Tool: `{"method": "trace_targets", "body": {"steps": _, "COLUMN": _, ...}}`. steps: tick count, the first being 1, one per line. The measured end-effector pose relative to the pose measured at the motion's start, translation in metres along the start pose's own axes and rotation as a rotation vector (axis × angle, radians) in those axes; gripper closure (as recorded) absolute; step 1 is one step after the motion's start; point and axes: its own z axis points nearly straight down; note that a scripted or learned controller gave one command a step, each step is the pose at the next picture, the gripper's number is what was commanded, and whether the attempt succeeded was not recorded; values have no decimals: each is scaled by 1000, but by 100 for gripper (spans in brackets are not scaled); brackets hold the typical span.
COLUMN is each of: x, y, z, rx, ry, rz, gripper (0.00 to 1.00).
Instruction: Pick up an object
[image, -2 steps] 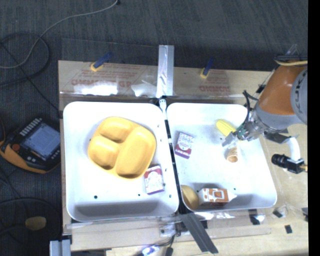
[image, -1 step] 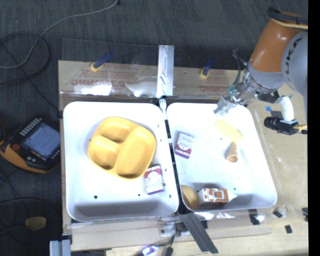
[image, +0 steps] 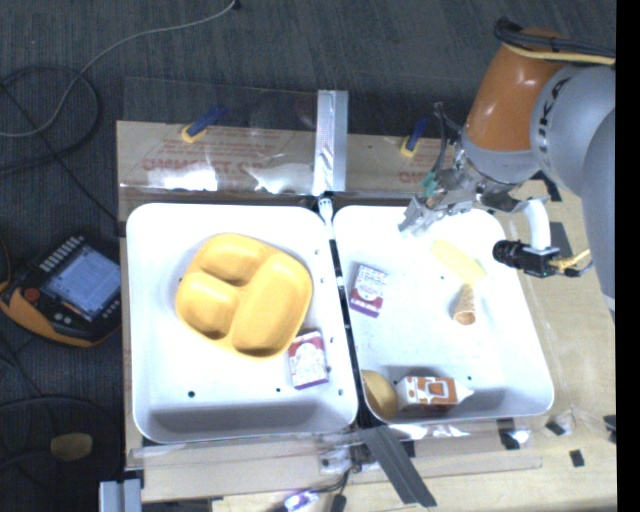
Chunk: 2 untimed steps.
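Far left, off the surface (image: 135, 140), on dark floor: handheld pendant (image: 65, 290) with a lit screen, orange-edged, cables around it. Left bin (image: 150, 400): big yellow lumpy object (image: 243, 292) near the middle, three rounded lobes; small pink-and-white carton (image: 308, 360) just beside its near-right edge, lying flat, near the bin's right wall. Behind the bins: clear plastic sheeting (image: 240, 150) held by two blue-and-yellow clips, silver strip (image: 331, 140) standing along the divide. Right bin (image: 530, 370): small purple-and-white carton (image: 369, 290) at the left side, lying flat; pale yellow banana-like piece (image: 458, 260) toward the far middle; tan cone (image: 464, 303) just near of it, apart; at the near edge a brown-and-white carton (image: 430, 391) lying on its side, with a round golden-brown item (image: 378, 393) touching its left end. Pincer (image: 432, 207) over the far part of the right bin, left of the banana-like piece, nothing seen between the tips; cannot tell whether apart or together. Arm (image: 560, 110) entering from the far right, orange band above the wrist, black fitting sticking out at its near side.
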Motion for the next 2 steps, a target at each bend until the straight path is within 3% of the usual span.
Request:
{"method": "trace_targets", "body": {"steps": 1, "x": 71, "y": 4, "z": 1, "rx": 0, "ry": -1, "rz": -93, "gripper": 100}}
{"method": "trace_targets", "body": {"steps": 2, "x": 112, "y": 44, "z": -19, "rx": -1, "ry": -1, "rz": -107, "gripper": 100}}
